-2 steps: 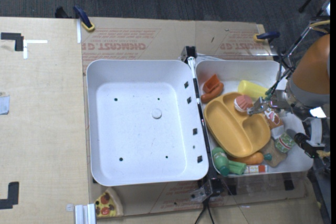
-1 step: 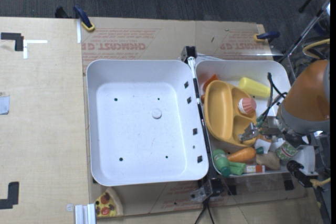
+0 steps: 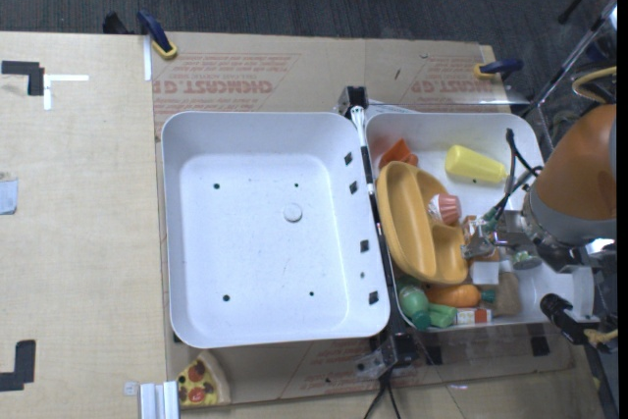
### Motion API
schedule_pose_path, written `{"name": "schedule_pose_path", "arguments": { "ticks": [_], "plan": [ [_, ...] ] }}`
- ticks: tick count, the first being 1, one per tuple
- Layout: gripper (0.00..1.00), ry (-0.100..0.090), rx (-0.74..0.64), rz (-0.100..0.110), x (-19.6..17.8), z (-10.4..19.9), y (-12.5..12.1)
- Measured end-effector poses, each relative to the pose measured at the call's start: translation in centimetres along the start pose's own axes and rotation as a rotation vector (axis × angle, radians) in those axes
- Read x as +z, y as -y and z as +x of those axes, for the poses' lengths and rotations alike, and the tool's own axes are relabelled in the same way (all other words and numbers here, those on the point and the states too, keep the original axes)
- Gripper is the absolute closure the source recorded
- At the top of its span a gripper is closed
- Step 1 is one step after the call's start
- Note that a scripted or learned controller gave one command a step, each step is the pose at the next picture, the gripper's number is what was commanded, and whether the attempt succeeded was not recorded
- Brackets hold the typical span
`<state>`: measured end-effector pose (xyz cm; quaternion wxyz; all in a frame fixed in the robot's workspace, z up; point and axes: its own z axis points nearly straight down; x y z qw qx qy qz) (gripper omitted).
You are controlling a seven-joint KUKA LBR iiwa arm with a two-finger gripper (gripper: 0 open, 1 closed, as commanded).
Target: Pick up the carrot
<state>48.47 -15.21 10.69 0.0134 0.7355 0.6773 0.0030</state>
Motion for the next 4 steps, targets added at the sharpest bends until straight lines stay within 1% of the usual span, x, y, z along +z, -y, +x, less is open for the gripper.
{"name": "schedule_pose_path", "arguments": {
  "ticks": [1,2,3,4],
  "plan": [
    [0.0,0.0,-0.001,0.001,0.0,0.0,0.0],
    [1.0,0.008,0.007,-0.003,-0.9,-0.5,-0.1],
    [0.0,0.006,0.004,-0.002,-0.9,-0.4,-0.1],
    [0.0,-0.003,-0.152,0.014,1.2,2.9,-5.3]
  ]
}}
